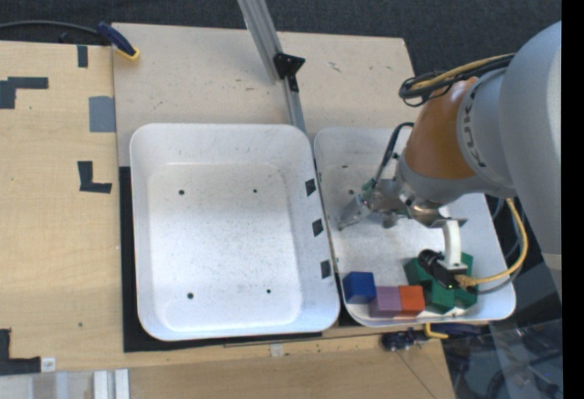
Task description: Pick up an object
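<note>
My gripper (pixel 358 210) hangs low over the middle of the right bin (pixel 351 151), pointing toward the bin's left wall. No object shows at its tip. Along the bin's front edge lie a blue block (pixel 359 286), a purple block (pixel 389 299) and an orange block (pixel 411 299) in a row. A green object (pixel 444 294) sits at the front right corner, with a black and white piece (pixel 447 258) on top of it. These objects all lie in front of the gripper, apart from it.
The left bin (pixel 224 228) stands beside the right one, sharing a wall with black clips (pixel 317 226). A slanted metal rail (pixel 260 18) runs down to the bins' back edge. The arm's orange band (pixel 438 137) and yellow cable (pixel 516 251) overhang the right bin.
</note>
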Robot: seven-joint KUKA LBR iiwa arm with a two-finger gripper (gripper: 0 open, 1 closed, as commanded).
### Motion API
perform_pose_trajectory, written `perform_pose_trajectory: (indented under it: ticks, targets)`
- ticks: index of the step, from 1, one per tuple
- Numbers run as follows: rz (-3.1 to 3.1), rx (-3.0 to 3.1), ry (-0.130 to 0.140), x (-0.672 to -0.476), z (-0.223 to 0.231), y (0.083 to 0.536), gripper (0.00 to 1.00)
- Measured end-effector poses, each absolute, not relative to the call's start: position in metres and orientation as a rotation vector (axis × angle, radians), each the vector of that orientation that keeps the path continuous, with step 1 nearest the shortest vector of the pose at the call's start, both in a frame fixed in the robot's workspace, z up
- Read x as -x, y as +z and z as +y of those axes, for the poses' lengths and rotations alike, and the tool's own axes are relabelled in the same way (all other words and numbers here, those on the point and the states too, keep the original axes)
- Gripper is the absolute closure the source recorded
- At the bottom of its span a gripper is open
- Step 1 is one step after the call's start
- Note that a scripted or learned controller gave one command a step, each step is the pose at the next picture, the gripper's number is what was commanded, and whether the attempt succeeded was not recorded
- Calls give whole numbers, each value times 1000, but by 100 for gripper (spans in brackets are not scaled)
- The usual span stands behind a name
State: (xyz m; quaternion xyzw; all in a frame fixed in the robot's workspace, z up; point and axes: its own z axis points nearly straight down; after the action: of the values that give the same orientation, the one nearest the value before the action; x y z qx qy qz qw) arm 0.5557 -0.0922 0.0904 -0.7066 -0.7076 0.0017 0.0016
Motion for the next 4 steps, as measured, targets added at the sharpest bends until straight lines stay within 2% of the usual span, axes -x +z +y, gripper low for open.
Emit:
perform_pose_trajectory:
  ticks: [1,2,4]
  targets:
    - [-2222,2215,3,-556,-91,101,100]
    - [-2226,2222,-5,-559,-89,164,100]
    - [-2225,2221,-3,-562,-79,244,100]
